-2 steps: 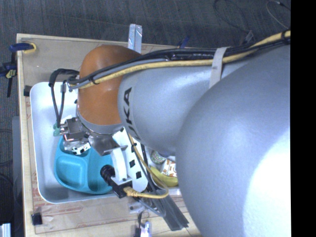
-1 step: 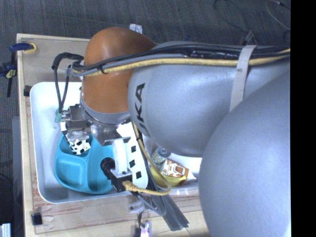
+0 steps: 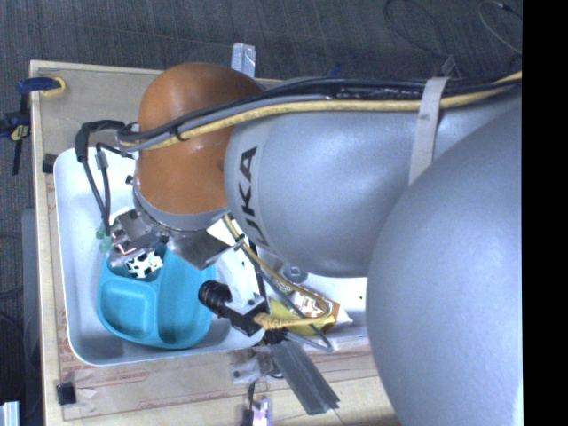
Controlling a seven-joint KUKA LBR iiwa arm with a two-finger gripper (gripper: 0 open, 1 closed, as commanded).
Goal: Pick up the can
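One big grey arm point(image 3: 355, 185) fills the left bin point(image 3: 71, 238), its orange band point(image 3: 191, 140) over the middle. Down below, the pincer point(image 3: 138, 251) sits right on a blue dish point(image 3: 160, 304) near the bin's front edge — its state I cannot tell. The can? Hidden; can't place it.
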